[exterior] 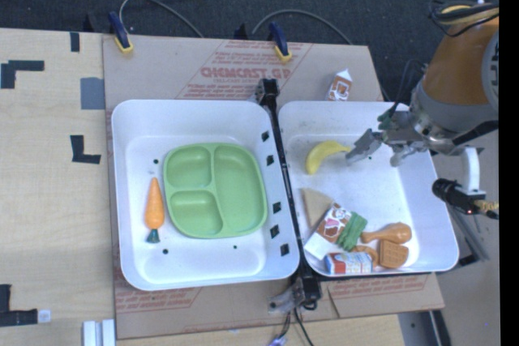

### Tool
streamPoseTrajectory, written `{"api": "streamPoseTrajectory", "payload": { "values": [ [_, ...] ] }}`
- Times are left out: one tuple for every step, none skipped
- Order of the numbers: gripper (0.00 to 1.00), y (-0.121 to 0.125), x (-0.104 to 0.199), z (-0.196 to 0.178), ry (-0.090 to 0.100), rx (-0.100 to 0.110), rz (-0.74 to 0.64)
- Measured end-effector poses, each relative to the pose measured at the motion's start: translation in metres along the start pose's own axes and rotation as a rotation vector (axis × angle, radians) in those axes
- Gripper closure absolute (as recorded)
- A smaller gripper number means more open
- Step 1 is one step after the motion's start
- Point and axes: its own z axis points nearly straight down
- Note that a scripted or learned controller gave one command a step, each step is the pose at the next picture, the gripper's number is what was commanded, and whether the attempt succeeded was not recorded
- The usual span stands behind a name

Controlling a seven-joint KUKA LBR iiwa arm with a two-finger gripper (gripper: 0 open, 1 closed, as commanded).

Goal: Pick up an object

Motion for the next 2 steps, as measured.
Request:
{"api": "streamPoseTrajectory", "payload": {
  "values": [
    [0.0,0.028,0.03,0.065,0.0,0.002,-0.001],
    [0.0,0.078,0.039,0.131,-0.001,-0.005,-0.001]
  ]
}}
